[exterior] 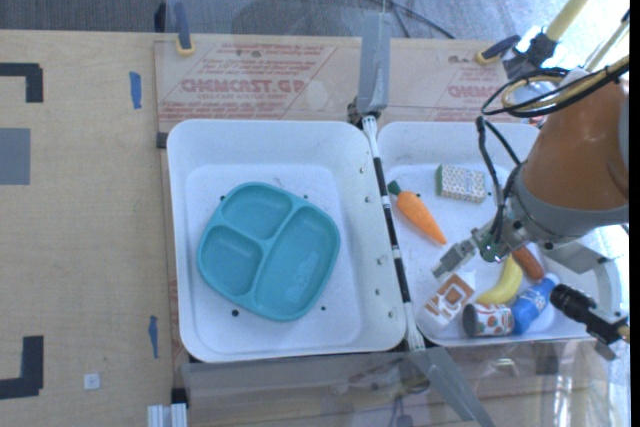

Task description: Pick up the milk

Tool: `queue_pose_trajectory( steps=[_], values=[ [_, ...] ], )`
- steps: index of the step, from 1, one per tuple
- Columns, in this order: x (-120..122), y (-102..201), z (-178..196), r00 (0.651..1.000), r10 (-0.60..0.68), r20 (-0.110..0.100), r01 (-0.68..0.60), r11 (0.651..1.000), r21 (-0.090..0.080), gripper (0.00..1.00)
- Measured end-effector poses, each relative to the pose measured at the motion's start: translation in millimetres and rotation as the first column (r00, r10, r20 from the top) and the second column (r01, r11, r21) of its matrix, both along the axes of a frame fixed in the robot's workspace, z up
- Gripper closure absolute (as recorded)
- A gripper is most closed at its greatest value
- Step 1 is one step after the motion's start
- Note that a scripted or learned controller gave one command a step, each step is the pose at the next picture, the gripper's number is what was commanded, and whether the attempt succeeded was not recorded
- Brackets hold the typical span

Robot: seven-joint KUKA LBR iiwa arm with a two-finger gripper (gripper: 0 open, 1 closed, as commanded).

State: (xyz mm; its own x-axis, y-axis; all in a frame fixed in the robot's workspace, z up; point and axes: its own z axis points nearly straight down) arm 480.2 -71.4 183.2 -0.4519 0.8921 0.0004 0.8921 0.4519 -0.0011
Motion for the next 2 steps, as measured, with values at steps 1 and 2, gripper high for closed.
queue_pose_trajectory(
  steps=[1, 2],
  values=[
    [0.5, 21.4, -0.1, 0.956, -0.294, 0.002, 0.294, 0.956, -0.001, 0.0],
    [2.7, -36.7, -95.3, 0.989, -0.145, 0.007, 0.145, 0.989, 0.004, 0.0]
  ],
)
